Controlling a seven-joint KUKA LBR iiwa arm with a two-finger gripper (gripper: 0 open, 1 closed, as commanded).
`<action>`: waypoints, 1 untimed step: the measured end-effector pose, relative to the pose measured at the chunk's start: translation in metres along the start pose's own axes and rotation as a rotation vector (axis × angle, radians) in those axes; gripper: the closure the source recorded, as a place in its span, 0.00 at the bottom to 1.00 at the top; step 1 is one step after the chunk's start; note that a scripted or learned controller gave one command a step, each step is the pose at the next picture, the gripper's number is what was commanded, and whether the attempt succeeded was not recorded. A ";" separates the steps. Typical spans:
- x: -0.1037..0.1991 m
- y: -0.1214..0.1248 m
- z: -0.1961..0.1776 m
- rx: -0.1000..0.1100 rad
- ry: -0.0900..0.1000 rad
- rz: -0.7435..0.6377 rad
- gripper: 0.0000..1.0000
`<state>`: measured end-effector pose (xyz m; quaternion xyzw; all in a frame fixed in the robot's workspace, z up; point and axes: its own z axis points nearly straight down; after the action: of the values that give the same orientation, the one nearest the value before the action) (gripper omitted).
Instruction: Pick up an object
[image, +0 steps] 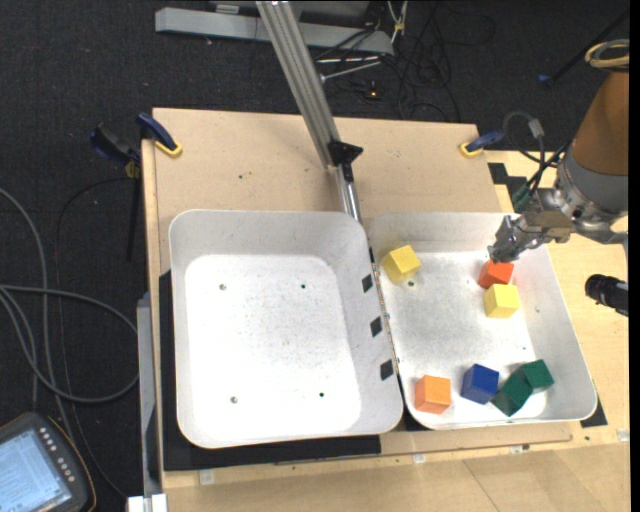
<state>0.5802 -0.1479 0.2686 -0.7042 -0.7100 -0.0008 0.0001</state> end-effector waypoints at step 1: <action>0.046 -0.008 -0.003 0.001 0.000 0.000 1.00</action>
<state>0.5722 -0.1016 0.2714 -0.7044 -0.7098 -0.0007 0.0005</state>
